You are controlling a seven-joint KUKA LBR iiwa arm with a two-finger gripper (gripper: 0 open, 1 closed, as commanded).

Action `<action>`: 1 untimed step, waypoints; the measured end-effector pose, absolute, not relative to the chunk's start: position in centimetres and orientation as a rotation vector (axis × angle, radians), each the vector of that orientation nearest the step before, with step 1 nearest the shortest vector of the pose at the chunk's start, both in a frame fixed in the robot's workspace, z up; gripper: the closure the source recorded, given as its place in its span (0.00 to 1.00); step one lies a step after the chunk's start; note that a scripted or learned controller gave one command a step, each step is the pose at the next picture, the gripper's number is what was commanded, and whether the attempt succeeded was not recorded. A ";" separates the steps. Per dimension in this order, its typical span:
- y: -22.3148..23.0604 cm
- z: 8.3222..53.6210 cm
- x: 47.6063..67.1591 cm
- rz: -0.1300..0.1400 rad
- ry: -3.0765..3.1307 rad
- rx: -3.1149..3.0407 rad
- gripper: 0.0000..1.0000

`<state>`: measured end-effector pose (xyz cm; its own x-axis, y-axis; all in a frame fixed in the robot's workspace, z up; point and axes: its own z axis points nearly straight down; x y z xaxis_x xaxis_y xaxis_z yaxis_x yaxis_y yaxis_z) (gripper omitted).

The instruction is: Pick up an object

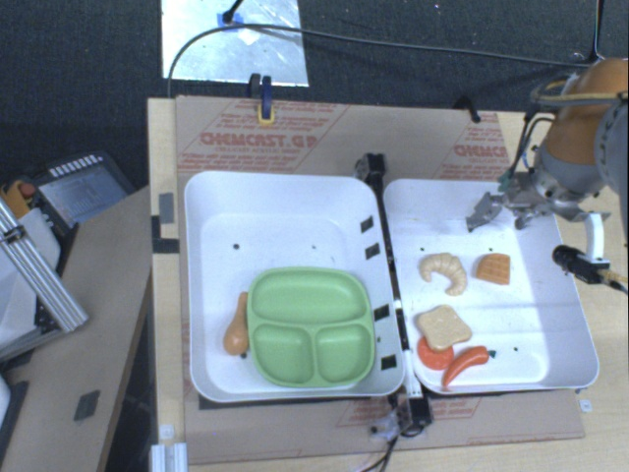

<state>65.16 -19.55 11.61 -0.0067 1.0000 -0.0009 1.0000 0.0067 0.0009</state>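
Pepper [464, 363], red, and tomato slice [429, 354]: near edge of right bin [565, 342], touching each other. Toast [443, 325]: just behind them, overlapping the slice.

Croissant [445, 269]: middle of right bin, toward its left wall. Cracker [493, 268], orange wedge: just right of croissant, apart from it.

Left bin [285, 200]: green tray [311, 324], three compartments, at near edge; tan drumstick [237, 326] beside tray's left rim. Both bins rest on a cardboard-covered counter [295, 136].

Claw [498, 209]: over far part of right bin, arm [580, 136] entering from right. Whether it is spread or pressed together cannot be told; nothing visibly in it.

Step in hand, by judgement: approach, before any grasp; no object is lifted. Cracker and croissant lie nearest, both toward the near edge from the claw and well below it in view; cracker is closest to in line. Next move calls for travel toward the near edge, descent over one item standing alone, and closing across its narrow side. Clustered pepper, slice and toast look harder to separate.
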 end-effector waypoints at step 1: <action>-19.6 13.0 65.3 0.005 2.227 2.207 1.00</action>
